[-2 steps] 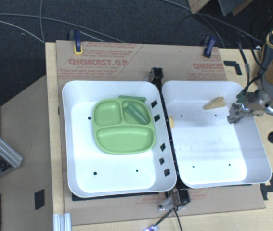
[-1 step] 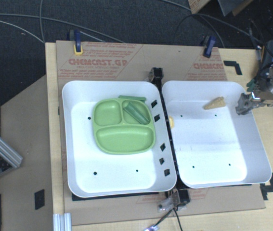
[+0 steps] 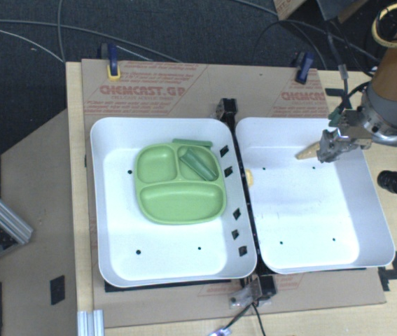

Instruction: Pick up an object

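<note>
Your gripper (image 3: 322,151) hovers over the right bin (image 3: 338,247) (finger state unclear); the green tray (image 3: 177,203) sits in the left bin (image 3: 114,257).

The arm (image 3: 394,82) reaches in above the right bin's (image 3: 366,257) far corner, gripper (image 3: 324,149) low over it, seemingly holding something tan.

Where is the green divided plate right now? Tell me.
The green divided plate lies in the left white bin, toward its upper middle, with a green piece in its upper-right compartment.
</note>
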Tool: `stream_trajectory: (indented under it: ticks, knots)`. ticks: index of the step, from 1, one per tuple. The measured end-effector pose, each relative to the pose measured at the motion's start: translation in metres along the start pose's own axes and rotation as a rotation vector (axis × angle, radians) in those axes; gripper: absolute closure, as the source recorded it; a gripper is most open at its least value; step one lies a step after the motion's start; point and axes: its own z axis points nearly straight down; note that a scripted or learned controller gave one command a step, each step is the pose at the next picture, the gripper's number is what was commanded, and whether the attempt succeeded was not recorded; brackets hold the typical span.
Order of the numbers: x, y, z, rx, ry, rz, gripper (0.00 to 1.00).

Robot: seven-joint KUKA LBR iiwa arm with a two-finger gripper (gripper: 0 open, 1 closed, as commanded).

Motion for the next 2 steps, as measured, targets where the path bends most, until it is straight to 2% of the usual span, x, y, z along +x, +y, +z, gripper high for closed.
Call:
stream_trajectory:
  ticks: [1,2]
  knots:
    - [0.053,-0.007,0.009,0.006,0.002,0.001,1.0]
    - [0.102,0.001,0.021,0.006,0.001,0.001,1.0]
